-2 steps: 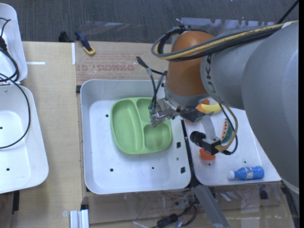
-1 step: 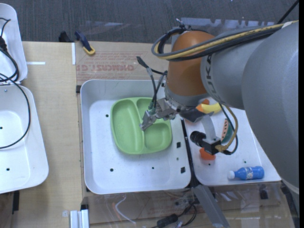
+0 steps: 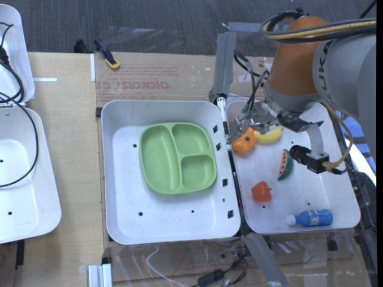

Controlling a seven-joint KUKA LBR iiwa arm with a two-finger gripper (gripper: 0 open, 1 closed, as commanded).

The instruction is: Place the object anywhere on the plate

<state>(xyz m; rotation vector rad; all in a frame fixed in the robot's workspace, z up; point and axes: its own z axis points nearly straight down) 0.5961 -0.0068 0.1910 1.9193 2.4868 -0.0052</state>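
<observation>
The gripper (image 3: 244, 126) hangs low over the right bin (image 3: 335, 205), at that bin's far left corner, right above an orange toy fruit (image 3: 243, 144). Whether it is clamped on anything cannot be told from this slant; the orange fruit sits just under its tip, touching or nearly so. A yellow banana (image 3: 269, 134) lies just beside the orange fruit, on the side away from the left bin, partly under the arm's wrist. Farther along the right bin's floor, a watermelon slice (image 3: 285, 165) lies near its middle, a small red pepper (image 3: 261, 191) sits nearer the front and close to the wall shared with the left bin, and a blue bottle (image 3: 312, 218) lies on its side by the front edge. The green plate (image 3: 157, 175), with three compartments, rests in the middle of the left bin (image 3: 119, 220), well apart from the orange fruit. Both bins sit on the wooden desk (image 3: 66, 100).
</observation>
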